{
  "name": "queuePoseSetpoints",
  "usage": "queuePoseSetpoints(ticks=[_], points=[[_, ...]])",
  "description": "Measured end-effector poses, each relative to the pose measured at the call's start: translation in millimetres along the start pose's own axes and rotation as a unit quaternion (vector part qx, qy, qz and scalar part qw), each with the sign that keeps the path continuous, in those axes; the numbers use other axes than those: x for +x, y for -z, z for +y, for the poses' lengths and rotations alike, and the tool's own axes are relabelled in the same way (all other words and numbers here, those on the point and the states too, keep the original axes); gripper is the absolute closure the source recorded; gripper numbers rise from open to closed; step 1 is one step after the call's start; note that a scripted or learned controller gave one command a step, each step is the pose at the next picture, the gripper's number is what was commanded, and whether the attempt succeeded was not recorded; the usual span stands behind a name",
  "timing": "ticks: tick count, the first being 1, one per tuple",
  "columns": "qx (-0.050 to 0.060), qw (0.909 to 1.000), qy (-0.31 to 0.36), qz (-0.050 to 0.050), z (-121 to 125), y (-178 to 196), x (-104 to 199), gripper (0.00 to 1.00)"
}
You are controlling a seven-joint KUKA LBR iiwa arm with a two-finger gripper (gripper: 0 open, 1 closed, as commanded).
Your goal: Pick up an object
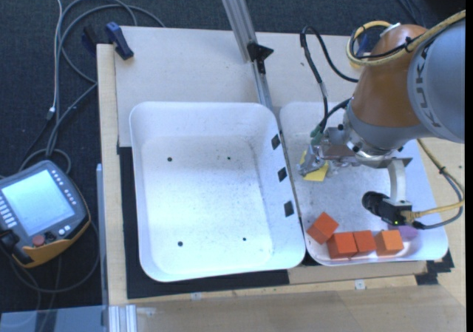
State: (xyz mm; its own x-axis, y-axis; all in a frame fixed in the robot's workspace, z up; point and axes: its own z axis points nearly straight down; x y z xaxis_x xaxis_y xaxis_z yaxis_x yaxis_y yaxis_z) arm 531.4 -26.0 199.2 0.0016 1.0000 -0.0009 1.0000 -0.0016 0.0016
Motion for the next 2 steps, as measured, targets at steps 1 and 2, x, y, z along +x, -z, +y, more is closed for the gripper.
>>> queuePoseSetpoints(ticks=[1, 2], points=[[0.003, 1.0, 0.005, 0.003, -12, 0, 74, 1.0], [0.002, 1.0, 0.002, 0.001, -24, 15, 74, 1.0]])
